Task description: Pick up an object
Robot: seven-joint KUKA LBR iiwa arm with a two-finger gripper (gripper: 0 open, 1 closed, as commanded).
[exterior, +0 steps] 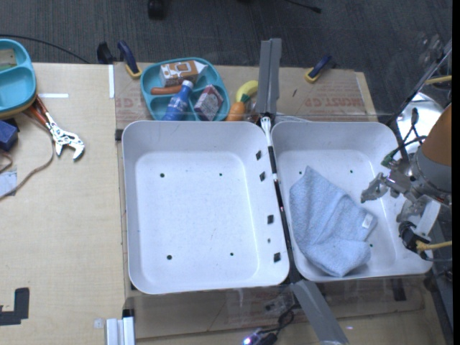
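1. A crumpled blue towel point(329, 223) lay in the right bin point(345, 139), toward its near side.
2. The end effector point(377, 189) hovered just right of it, likely lining up a grasp; its grip state couldn't be told.

- Dark grey carpet point(215, 20) runs across the top of the frame, with black chair casters point(155, 7) at upper centre.
- A pale wooden benchtop point(57, 228) fills the left side.
- A brown cardboard sheet point(338, 95) lies at upper right.
- Lighting is even and soft.
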